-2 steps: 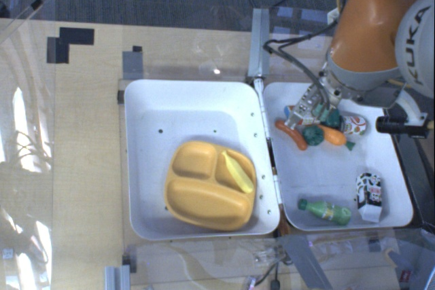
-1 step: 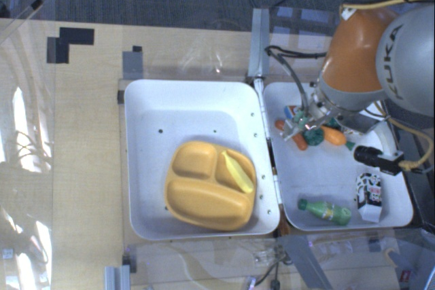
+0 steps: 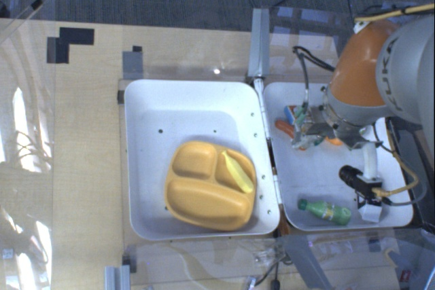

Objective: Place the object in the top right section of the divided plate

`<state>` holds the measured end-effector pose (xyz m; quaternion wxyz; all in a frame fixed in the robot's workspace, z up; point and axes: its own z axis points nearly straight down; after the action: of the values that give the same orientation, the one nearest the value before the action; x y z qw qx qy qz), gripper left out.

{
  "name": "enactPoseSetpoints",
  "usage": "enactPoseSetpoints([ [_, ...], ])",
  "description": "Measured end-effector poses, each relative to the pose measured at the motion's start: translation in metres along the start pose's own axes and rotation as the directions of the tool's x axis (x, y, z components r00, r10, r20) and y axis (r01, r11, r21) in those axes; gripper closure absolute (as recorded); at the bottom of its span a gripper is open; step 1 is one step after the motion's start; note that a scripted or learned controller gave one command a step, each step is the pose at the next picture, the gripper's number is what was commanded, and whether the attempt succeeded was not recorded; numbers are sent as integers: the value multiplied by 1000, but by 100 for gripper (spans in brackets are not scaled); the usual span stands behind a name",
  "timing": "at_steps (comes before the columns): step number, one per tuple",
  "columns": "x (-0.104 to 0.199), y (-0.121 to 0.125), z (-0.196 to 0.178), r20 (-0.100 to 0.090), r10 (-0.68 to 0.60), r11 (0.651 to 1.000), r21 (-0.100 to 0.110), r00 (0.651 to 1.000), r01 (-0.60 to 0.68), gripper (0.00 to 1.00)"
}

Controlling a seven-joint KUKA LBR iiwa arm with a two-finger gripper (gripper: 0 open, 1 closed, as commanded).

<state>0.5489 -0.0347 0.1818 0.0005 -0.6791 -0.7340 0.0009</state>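
A yellow divided plate [image 3: 204, 200] lies in the left bin [image 3: 170, 105], toward its front right. A pale yellow, banana-like piece [image 3: 236, 172] rests in the plate's top right section. My gripper [image 3: 308, 137] hangs low over the back left part of the right bin [image 3: 299, 183], among a cluster of small things. An orange piece [image 3: 283, 125] lies just left of it, and a red and blue item [image 3: 293, 112] sits behind that. Nothing can be made out between the gripper's tips.
A green bottle [image 3: 326, 211] lies on its side at the front of the right bin. Another orange bit [image 3: 334, 142] peeks out right of the gripper. The raised rim between the two bins [image 3: 266, 146] runs close to the plate.
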Motion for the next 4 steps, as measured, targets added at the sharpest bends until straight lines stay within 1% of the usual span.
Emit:
enactPoseSetpoints([
  [1,29,-13,-12,1,273,962,1,962,-273,100],
  [2,26,-17,1,2,599,801,2,801,-599,100],
  [3,27,-16,-6,6,591,807,5,807,-591,100],
  [4,97,-27,-62,1,609,793,-1,793,-609,100],
])
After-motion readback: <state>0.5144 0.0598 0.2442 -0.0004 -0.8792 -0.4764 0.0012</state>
